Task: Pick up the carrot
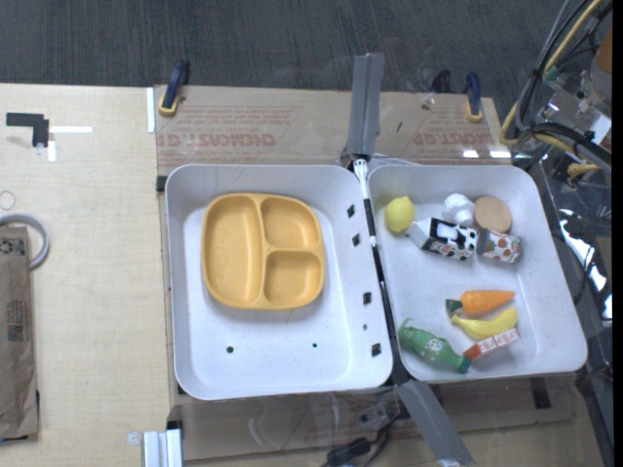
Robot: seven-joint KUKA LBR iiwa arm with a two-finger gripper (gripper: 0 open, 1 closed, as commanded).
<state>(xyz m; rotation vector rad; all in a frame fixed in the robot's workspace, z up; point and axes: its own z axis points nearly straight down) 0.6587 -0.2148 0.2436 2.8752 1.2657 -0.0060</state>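
The pale wooden bench point(88, 261) carries two white bins, left point(185, 358) and right point(560, 348), a cardboard sheet point(253, 125) beneath, and possibly a brown paper bag point(15, 329).

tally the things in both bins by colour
Yellow: 3, the divided plate, the lemon, the banana
Orange: 1, the carrot
Green: 1, the bottle
Black and white: 1, the cow-patterned carton
White: 1, the small round thing
Tan or brown: 2, the disc, the spotted cup
Total: 9
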